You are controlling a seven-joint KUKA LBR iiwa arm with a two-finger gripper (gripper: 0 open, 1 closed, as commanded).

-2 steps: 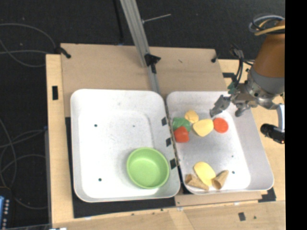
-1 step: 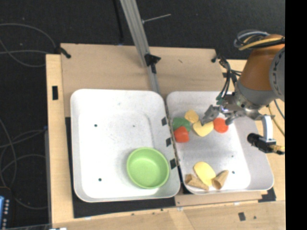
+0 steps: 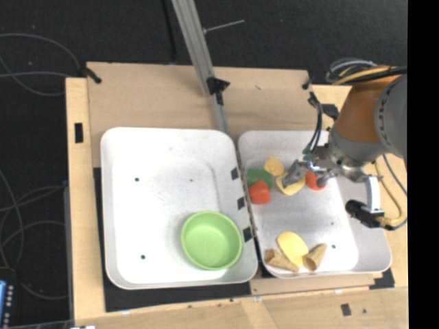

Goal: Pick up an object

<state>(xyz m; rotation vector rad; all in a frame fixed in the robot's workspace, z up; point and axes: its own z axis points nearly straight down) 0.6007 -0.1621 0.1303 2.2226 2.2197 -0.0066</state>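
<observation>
- Bench: two shallow white bins side by side; the left bin [image 3: 137, 184] carries a green bowl [image 3: 211, 240] near its front right corner; the right bin [image 3: 343, 252] carries the loose items.
- Arm: the grey arm with its orange band [image 3: 360, 118] reaches in from the right; the gripper [image 3: 306, 175] sits low over the upper middle of the right bin.
- Finger state: cannot tell; the tips are small, dark and merged with the items under them; nothing can be confirmed as held.
- Candidate objects at the gripper: a pale yellow piece [image 3: 292, 186] lies just under and left of the tips, apparently touching them; a small red piece [image 3: 315, 181] lies just to their right; either may be the target.
- Other contents: a yellow piece [image 3: 274, 166] near the bin's upper left; a green item [image 3: 258, 176] against the left wall, with a red-orange item [image 3: 260, 193] touching it from below; a yellow lump [image 3: 292, 246] and tan cones [image 3: 315, 256] near the front wall, well apart from the gripper.
- Judgement on the step: the grasp is at the closing stage; one object should be centred between the tips, not two; the yellow and red pieces lie close together, so a straddle risks pinching both or ejecting one.
- Recommendation: close only once fully down; lift straight up and slowly; verify the object between the tips before travel.
</observation>
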